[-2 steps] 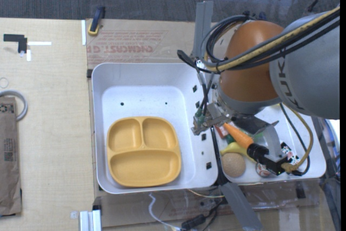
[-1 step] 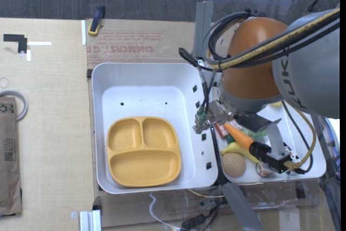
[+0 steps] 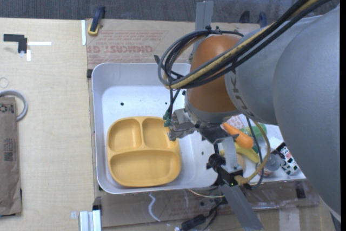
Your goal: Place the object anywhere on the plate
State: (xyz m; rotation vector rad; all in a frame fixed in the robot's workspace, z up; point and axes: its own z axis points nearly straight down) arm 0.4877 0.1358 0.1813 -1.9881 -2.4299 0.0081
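In the camera view the gripper (image 3: 174, 128) hangs at the right rim of the yellow three-compartment plastic plate (image 3: 141, 151), its opening and any load impossible to tell, so it should shift further left over a compartment before releasing the object.

Yellow three-compartment plate (image 3: 141, 157) flat in left white bin's front-left corner, compartments bare.

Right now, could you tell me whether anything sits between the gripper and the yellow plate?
Nothing visible does. The gripper hangs at the right rim of the yellow plate, and the plate's compartments look bare. The toys lie farther right.
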